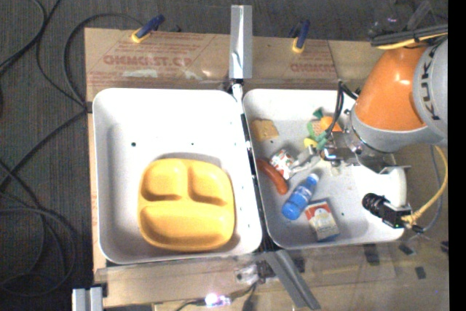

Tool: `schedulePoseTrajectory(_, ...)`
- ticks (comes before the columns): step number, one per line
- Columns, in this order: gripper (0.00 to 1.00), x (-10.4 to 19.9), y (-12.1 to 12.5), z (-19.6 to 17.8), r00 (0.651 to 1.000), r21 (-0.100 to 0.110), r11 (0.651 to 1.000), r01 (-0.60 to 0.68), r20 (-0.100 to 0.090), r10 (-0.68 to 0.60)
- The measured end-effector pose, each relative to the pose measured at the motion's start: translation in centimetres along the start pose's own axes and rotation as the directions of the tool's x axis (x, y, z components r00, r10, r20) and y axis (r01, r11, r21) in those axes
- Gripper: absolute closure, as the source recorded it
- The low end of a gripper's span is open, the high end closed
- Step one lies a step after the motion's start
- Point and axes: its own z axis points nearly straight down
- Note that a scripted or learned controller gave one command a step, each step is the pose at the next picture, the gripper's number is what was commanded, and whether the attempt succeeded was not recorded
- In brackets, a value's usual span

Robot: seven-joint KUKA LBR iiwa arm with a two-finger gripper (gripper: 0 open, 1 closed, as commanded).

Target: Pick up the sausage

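Two shallow white bins sat side by side on the bench: the left bin (109, 178) held one yellow divided tray (187, 203), its three compartments bare, and the right bin (378, 218) held the loose items. Counted there were one sausage (273, 175), one blue bottle (300, 197) with a white label, one small red-and-white carton (321, 219), one brown flat piece (265, 130) near the bin's upper left corner, one small crumpled white-and-red wrapper (283, 161), and a green-and-orange cluster (321, 125) partly hidden by the arm, too jumbled to count. One grey arm with an orange band (393, 95) reached in from the right of the frame, and its gripper (318, 150) hung over the upper middle of the right bin; whether it was open or closed could not be told at this angle, and nothing was seen held in it. The sausage, reddish-orange, lay on the bin floor close to the left wall, slanting from upper left to lower right, to the lower left of the gripper and apart from it, with the wrapper between them and the blue bottle just to its right.
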Motion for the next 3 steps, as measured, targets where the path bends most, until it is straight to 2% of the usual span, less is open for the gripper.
schedulePoseTrajectory(1, 0.00, 6.54, 0.48, 0.24, 1.000, -0.001, 1.000, 0.014, 0.000, -0.014)
schedulePoseTrajectory(3, 0.00, 6.51, 0.48, 0.25, 1.000, -0.001, 1.000, 0.013, 0.000, -0.013)
